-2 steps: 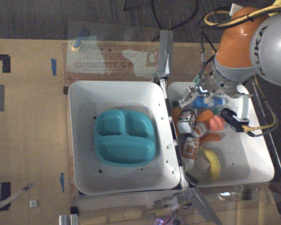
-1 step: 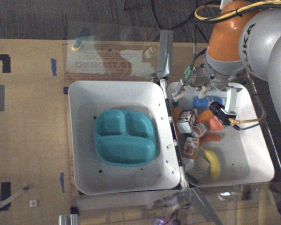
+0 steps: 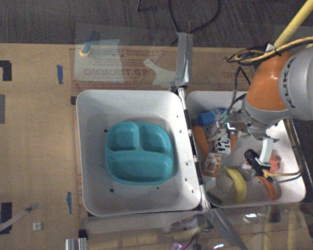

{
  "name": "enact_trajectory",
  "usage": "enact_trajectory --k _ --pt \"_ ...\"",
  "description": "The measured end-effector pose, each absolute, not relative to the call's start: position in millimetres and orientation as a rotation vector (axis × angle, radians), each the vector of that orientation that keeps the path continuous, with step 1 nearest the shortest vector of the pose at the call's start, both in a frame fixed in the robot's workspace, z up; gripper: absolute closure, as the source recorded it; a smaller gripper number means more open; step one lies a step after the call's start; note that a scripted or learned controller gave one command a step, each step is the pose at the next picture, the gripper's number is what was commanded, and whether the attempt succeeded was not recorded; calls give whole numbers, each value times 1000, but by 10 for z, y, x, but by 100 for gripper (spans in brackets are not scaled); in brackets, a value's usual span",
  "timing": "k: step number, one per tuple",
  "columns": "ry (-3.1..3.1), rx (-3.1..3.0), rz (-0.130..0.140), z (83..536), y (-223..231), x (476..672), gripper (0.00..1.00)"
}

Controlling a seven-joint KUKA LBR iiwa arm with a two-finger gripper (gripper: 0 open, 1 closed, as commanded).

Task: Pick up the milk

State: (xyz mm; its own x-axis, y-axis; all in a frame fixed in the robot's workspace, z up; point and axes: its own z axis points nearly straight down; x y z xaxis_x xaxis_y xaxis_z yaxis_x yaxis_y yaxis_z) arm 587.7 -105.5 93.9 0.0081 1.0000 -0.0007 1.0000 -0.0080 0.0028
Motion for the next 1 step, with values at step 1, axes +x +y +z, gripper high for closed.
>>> enact_trajectory --k 1 --pt "2199 2233 5 1066 -1098 5886 100"
